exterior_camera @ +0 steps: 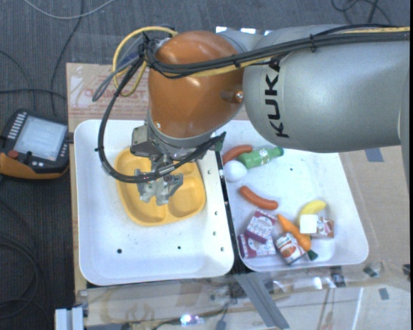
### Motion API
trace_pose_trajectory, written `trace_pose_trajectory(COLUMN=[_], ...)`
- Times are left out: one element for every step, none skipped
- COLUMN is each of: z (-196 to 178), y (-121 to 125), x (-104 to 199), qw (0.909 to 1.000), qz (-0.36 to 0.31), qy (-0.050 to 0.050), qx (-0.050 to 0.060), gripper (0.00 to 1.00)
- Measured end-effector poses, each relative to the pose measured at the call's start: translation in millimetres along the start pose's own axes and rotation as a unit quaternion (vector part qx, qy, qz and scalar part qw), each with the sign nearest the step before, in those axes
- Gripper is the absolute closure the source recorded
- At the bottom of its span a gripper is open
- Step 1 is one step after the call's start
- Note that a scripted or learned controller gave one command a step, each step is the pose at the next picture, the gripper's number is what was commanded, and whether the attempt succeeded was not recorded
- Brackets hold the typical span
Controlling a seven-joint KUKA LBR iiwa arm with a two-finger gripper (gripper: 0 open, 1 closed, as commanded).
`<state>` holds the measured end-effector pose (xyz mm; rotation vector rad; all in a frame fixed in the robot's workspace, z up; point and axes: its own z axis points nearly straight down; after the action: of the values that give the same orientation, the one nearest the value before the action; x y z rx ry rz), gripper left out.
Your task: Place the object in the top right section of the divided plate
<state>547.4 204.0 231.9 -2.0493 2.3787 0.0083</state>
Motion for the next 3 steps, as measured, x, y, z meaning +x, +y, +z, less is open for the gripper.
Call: trace_pose_trajectory(z=[5,-17,24], y=[43,-1,-15], x=[72,91,99], qw=[0.9987,1.0000,0.9927], qz=[0.050,-0.004,0.120], qy=[0.002,0.001,0.001], qx=[0.001,0.001,0.001], gripper=[1.00,1.00,1.00])
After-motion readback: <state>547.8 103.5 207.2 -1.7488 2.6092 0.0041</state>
